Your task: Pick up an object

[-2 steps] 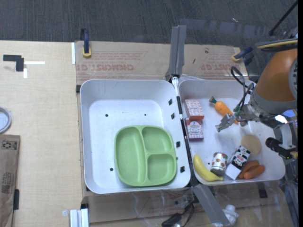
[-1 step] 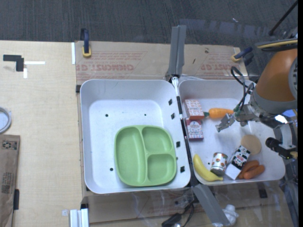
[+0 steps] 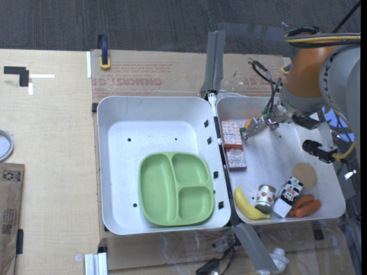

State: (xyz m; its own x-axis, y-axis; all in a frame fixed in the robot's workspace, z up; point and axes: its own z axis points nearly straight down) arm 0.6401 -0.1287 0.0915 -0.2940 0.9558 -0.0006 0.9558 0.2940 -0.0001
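The pale wooden surface [image 3: 51, 153] carries two shallow white bins side by side. The left bin [image 3: 114, 119] holds a green divided plate [image 3: 176, 188] with three compartments, lying flat toward its near side. The right bin [image 3: 327, 182] holds the smaller objects.

The grey arm [image 3: 338, 67] with its orange band reaches in from the right over the far part of the right bin. Its end effector [image 3: 259, 126] hangs low near the bin's far left corner, and whether it stands apart or together cannot be told from this angle; nothing can be seen between its tips.

Just to its left, along the left wall of the right bin, lie two small red-and-white boxes end to end: the farther box [image 3: 231, 135] and the nearer box [image 3: 236, 159], touching or nearly so.

In the near part of the right bin a banana [image 3: 248, 206] lies by the left near corner, with a small can [image 3: 264, 197] just beside it. To the right of the can stands a small black-and-white carton [image 3: 288, 195], tilted, and against it lies an orange carrot-like piece [image 3: 304, 206]. A round tan disc [image 3: 304, 175] sits just beyond the carton, farther from the near wall.

On the far left edge of the surface sits a roll of tape [image 3: 4, 146].
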